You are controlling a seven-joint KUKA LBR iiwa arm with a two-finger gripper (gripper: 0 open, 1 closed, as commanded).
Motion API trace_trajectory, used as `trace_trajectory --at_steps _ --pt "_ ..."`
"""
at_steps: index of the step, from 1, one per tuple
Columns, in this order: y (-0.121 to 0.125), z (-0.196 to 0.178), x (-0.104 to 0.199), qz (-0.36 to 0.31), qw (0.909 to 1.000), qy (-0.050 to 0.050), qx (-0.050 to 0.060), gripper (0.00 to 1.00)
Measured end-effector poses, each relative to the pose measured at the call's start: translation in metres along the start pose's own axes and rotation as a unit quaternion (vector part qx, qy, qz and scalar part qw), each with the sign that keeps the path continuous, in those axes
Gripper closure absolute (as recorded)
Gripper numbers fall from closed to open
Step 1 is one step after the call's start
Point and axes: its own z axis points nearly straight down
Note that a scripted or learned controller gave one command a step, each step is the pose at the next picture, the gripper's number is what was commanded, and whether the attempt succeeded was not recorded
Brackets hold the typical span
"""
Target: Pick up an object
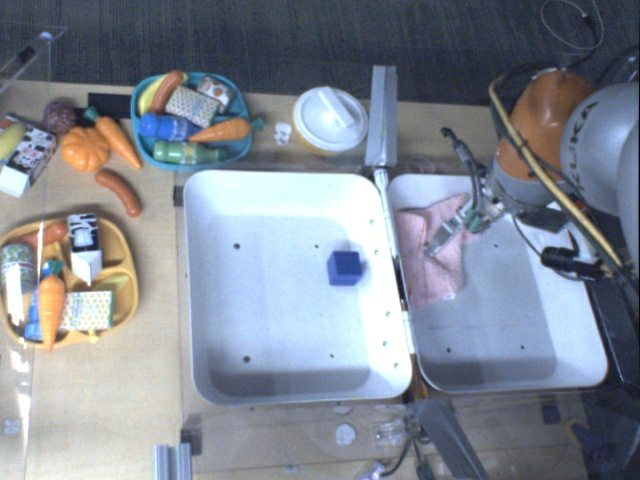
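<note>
A small blue cube (pixel 345 267) sits near the middle of the left white bin (pixel 230 358). A crumpled pink cloth (pixel 432 270) lies at the left side of the right white bin (pixel 540 358), against the wall between the two bins. My gripper (pixel 447 233) reaches in from the right and is low over the cloth's upper part, touching or almost touching it. The arm's orange band (pixel 540 118) and grey body sit above the right bin's far right corner.
A blue bowl of toy food (pixel 192 118) and a white lidded container (pixel 330 118) stand behind the left bin. A yellow tray (pixel 118 298) with toy food and some loose toy vegetables (pixel 100 148) lie left of the bins. A metal post (pixel 380 118) rises between the bins.
</note>
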Motion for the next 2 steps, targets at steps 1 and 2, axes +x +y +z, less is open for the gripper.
trace_trajectory --at_steps 1,2 --pt "-0.0012 -0.0006 0.0176 -0.031 0.9995 -0.002 -0.002 0.0" --pt "-0.0012 -0.0006 0.0176 -0.031 0.9995 -0.002 -0.002 0.0"
